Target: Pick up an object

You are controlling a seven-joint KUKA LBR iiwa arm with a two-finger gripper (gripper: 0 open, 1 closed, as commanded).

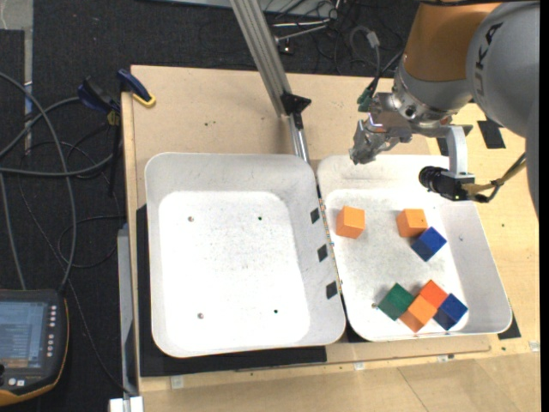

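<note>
From your fixed overhead camera, the grey arm with its orange band (446, 24) reaches in from the right, and its two-finger gripper (364, 151) hangs over the far left corner of the right-hand shallow white plastic bin (489, 273). You cannot tell from this angle whether it is open or closed, and no block sits between its tips.

Below the gripper, in the right bin, you see seven small blocks. An orange cube (350, 221) lies alone near the bin's left wall, the nearest block to the gripper. A second orange cube (412, 221) sits further right, with a blue cube (428, 243) touching its lower right corner. Toward the near edge, four blocks crowd together: a green cube (396, 301) on the left, an orange-red cube (433, 293) behind, an orange cube at the front (418, 314) and a dark blue cube (451, 311) on the right.

The left-hand shallow white plastic bin (171, 178) lies just beside the right one on the light wooden bench top (206, 110). A slanted grey metal pole (262, 41) crosses the bench behind the bins, and a handheld control pendant (30, 342) rests on the dark floor at lower left.
</note>
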